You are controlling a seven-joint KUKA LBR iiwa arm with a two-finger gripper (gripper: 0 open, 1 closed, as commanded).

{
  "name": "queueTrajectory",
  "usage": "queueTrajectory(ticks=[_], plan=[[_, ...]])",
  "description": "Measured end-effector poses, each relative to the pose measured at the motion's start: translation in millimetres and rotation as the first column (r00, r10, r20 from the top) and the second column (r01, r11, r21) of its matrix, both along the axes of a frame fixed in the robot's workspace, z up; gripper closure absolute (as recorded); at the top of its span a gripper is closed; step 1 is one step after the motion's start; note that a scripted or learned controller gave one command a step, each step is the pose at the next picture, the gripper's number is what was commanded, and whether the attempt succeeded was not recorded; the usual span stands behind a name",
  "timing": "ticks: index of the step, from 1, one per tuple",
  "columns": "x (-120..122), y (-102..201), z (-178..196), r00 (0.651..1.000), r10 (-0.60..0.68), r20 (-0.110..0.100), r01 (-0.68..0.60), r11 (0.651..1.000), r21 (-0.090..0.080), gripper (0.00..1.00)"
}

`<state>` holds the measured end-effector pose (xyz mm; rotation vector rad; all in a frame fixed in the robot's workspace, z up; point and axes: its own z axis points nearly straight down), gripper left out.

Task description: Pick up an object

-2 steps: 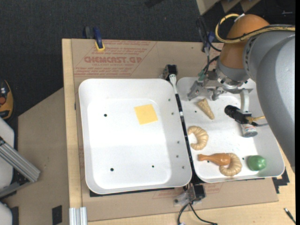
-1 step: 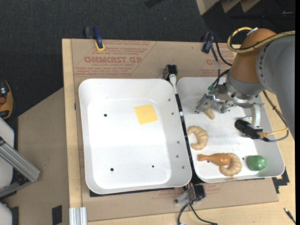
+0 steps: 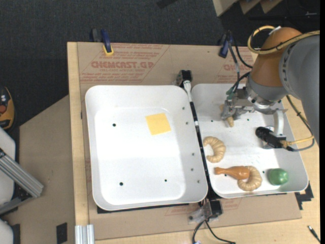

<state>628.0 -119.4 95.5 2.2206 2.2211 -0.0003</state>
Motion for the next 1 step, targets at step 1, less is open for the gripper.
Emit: queueTrajectory(ticks=[1], plan=[[42.2, 57.4, 96.4, 1.000, 0.007, 0.013, -0.007, 1.000, 0.000, 1.00]])
